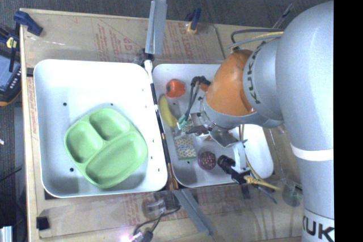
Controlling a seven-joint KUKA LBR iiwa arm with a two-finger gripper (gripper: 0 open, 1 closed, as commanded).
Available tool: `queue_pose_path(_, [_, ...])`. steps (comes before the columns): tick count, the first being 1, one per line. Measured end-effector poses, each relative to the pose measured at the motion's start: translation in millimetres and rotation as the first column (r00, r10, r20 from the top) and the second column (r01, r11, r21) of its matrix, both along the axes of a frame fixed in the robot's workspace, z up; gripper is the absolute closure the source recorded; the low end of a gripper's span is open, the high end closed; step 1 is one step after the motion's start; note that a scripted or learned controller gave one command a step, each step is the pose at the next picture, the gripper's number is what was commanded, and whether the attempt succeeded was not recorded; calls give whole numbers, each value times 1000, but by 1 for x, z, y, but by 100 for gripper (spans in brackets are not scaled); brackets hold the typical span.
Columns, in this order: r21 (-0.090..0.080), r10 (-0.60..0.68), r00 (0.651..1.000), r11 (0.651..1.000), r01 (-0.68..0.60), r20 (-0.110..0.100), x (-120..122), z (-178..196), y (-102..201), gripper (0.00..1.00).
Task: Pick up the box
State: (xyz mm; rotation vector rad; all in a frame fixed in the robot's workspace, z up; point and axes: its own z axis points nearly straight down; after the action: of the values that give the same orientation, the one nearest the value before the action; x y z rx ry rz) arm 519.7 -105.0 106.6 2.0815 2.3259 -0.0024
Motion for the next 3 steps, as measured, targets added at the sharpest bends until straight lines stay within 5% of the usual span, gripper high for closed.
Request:
queue_pose_path(1, [14,305,952,952,-305,-13,-32,113,14,100])
queue_pose_path(2, [13,309,951,951,-309,-13,-31,123,14,100])
queue_pose_path(3, [12,310,951,951,-310,-13,-31,123,14,0])
